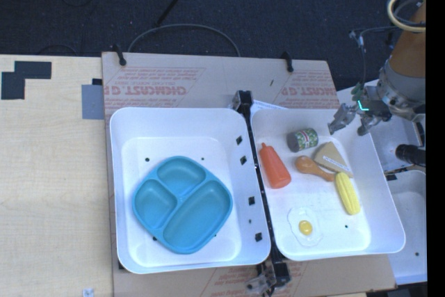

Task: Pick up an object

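The right bin (pixel 379 215) holds an orange bottle (pixel 274 165), a small green-labelled can (pixel 302 139) lying on its side, a tan wedge (pixel 332 156), an orange-brown spoon-like piece (pixel 311 167), a yellow corn cob (pixel 348 193) and a fried egg (pixel 305 227). My gripper (pixel 354 120) hangs over the bin's upper right corner, to the right of the can. Its two fingers are spread apart with nothing between them.
The left bin (pixel 125 142) holds a blue divided plate (pixel 182 203). A black divider (pixel 252 170) runs between the bins. Cardboard lies under both bins, and cables cross the dark floor behind. The grey arm with its orange band (pixel 409 52) stands at the right edge.
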Controlling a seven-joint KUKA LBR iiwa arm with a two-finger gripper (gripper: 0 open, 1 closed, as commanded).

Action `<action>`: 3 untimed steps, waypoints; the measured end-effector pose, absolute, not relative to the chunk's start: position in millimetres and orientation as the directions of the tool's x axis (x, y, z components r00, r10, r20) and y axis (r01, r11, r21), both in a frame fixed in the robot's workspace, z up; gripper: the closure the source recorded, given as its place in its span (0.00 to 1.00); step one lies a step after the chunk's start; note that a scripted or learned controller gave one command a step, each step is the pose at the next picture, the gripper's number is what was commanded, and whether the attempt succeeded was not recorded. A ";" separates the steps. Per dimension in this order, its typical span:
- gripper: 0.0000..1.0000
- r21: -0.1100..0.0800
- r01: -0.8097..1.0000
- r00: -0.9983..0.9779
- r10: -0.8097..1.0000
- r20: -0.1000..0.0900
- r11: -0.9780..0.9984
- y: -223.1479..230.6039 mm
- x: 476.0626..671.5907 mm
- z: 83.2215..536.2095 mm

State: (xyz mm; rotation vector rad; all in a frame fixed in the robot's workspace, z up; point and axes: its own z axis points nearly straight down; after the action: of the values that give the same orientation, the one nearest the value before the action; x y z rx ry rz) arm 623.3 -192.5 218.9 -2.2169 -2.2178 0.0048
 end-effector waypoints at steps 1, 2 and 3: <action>0.00 -0.003 1.000 -0.001 1.000 0.001 0.001 -192.6 624.0 220.3; 0.00 -0.009 1.000 -0.001 1.000 0.003 0.001 -188.1 617.3 157.9; 0.00 -0.002 1.000 0.000 1.000 -0.001 0.000 -189.0 618.0 95.9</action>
State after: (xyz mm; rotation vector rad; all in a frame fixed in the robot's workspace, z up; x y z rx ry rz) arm 618.0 -189.0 95.9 -2.2210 -2.2218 0.0034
